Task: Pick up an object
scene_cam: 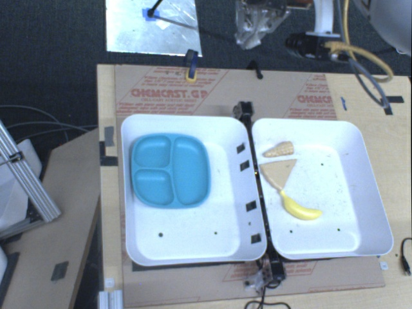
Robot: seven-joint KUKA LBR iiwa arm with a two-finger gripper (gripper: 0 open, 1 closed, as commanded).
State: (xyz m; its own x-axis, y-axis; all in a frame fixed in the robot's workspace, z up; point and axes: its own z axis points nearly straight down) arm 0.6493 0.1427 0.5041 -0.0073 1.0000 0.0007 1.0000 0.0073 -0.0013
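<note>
Camera view: yellow banana [300,209] (small, curved) lies in right bin [360,172]; gripper [256,19] above bench, holds nothing, finger gap can't tell.

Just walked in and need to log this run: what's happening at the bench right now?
Nothing is being handled yet. The arm's hand hangs above the far edge of the bench, outside both bins. In the right bin lie a yellow banana, a tan triangular piece touching its stem end, and a small speckled cone-shaped piece. The left bin holds a blue divided plate.
</note>
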